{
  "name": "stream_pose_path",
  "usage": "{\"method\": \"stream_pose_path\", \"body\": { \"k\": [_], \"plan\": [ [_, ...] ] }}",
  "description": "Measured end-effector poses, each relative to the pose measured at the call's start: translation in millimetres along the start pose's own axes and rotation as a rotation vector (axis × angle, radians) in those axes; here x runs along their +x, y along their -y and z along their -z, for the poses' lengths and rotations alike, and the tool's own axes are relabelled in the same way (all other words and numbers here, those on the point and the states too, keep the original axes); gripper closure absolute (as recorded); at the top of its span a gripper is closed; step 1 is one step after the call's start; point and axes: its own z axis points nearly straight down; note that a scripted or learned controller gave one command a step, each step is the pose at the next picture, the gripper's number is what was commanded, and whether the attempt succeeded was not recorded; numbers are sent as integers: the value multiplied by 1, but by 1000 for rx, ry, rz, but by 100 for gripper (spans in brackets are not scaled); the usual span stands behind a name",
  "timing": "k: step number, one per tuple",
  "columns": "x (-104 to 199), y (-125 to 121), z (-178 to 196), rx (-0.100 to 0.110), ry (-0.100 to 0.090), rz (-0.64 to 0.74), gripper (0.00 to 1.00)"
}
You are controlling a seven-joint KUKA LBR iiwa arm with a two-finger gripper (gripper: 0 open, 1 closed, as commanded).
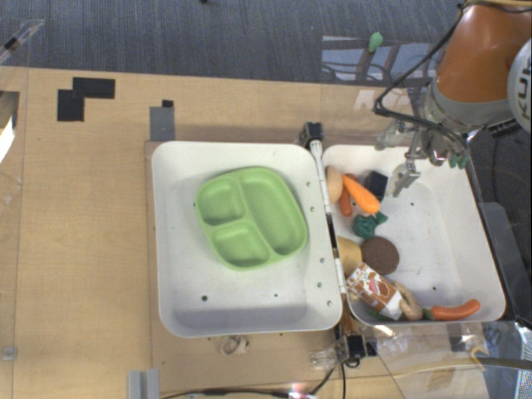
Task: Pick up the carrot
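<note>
The arm (486, 52) enters from the right and hangs over the upper part of the right bin (465, 231). The gripper (405, 177) points down above bare bin floor, just right of the toy cluster. Whether it is spread or pressed together cannot be told at this resolution. Nothing is seen in its grasp.

The carrot (362, 194) lies in the right bin near the upper left corner, orange body running diagonally, with a green top (366, 224) at its lower end. It is near the gripper, to its left, and apart from it. A dark block (376, 180) sits just beside the carrot's upper right. A pale tan piece (334, 184) lies against the bin's left wall, next to the carrot.

Below the carrot rest a brown disc (381, 255), a yellowish item (348, 250), and a red-and-white packet (373, 289). A sausage (455, 309) lies along the bin's lower edge.

The left bin (179, 298) holds a green divided plate (251, 216), placed near its centre.
</note>
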Motion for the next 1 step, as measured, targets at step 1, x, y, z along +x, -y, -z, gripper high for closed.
{"method": "stream_pose_path", "body": {
  "k": [1],
  "plan": [
    [29, -8, -115, 0, 0, 206, 0]
  ]
}}
